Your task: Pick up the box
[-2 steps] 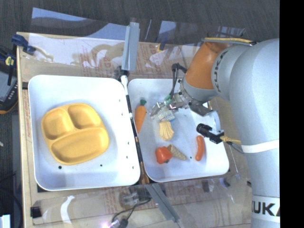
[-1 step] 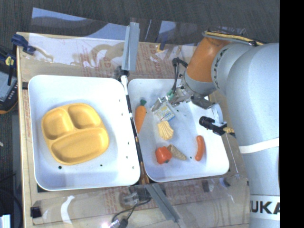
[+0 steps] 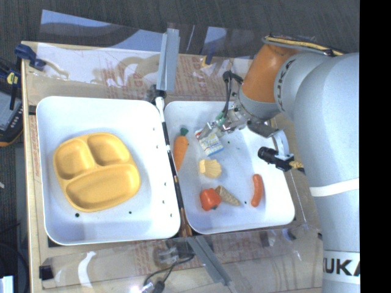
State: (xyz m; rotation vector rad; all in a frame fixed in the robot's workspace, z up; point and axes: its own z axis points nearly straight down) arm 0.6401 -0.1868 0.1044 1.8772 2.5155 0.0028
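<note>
1. Starting nearest the camera, along the front of the right-hand shallow white bin: a red toy pepper sits touching a tan cone-shaped piece, and a small red sausage lies just to their right, all loose on the bin floor.
2. One step back, a pale yellow wedge like a toy cheese rests near the middle, with an orange toy carrot with a green top lying along the bin's left wall.
3. Over in the left-hand white bin, a yellow divided plate sits alone; judging by the task, it plays no part here.
4. Now the target: the small printed box with blue and white markings is in the right bin's far half, tilted, just behind the cheese wedge.
5. The gripper is right at the box's upper right corner, reaching in under the grey arm with its orange band. The fingers are too small and cluttered here, so I cannot tell how far apart they are or whether they have the box.
6. My read: the arm angles in from the far right because that side of the box is free of neighbours.
</note>
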